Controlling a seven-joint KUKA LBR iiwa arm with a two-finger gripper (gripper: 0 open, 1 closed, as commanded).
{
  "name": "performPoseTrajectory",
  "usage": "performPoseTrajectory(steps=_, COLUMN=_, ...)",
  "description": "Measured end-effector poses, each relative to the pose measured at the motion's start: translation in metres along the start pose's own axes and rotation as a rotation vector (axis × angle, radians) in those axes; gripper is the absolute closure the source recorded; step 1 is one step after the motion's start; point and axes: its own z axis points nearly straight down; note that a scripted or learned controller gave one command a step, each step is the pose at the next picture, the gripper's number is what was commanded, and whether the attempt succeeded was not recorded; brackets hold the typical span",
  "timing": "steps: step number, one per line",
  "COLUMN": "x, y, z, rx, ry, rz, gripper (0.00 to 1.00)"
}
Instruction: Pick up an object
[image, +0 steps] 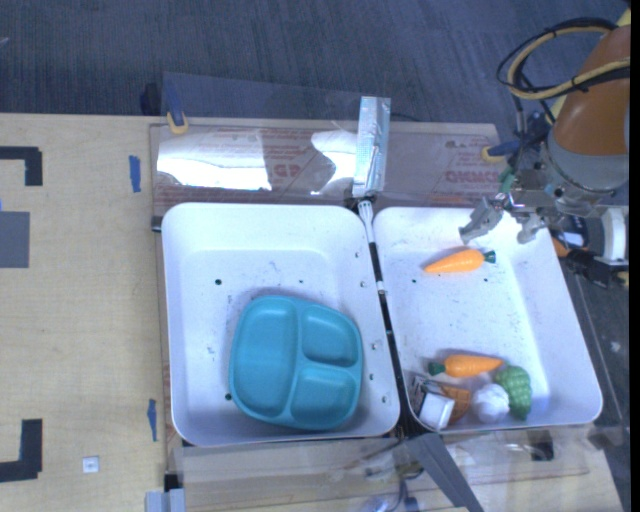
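The floor (300, 40) at the top is dark grey-blue carpet. The bench (70, 330) on the left is pale wood, like plywood, with black corner marks (25, 165) and small pieces of blue tape (134, 172) on it. Behind the white bins lies a brown cardboard sheet (430, 165) with red print, partly covered by shiny clear plastic (240, 160) that reflects bright light. A silver strip (372, 145) stands there too.

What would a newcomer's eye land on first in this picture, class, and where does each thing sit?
Probably the blue divided tray, lying alone in the left bin. Next the orange carrot near the far end of the right bin, with the gripper poised just above it, and the cluster of toy food at that bin's near edge.
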Motion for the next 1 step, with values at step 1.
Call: performPoseTrajectory(steps=1, x=-0.0152, y=0.0314, z=0.115, rx=-0.013, ry=-0.003, rz=-0.179, gripper=0.0)
